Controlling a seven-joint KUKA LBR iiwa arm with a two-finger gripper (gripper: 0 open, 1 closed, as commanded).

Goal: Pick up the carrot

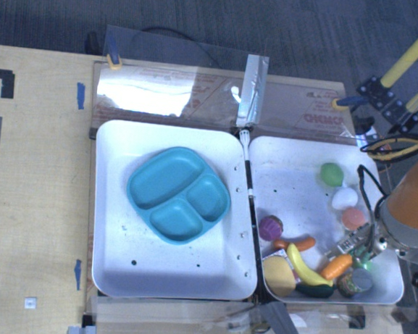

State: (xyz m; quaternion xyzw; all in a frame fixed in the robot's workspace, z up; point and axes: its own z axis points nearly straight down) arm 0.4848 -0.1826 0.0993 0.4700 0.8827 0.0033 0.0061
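The carrot (336,267), short and orange, lies tilted in the near right part of the right bin (288,173). My gripper (358,250) reaches in from the right and hangs right at the carrot's upper right end, so close that touch or grip cannot be judged. The arm's orange band and grey wrist rise over the bin's right rim.
Around the carrot lie a banana (305,268), a dark green vegetable (315,289), a yellowish lump (279,276), a greyish round piece (355,282) and an orange-red sausage shape (295,244). Farther back lie purple (271,226), green (331,173), white (344,198) and pink (353,217) pieces. A blue divided plate (179,194) sits in the left bin (110,212).
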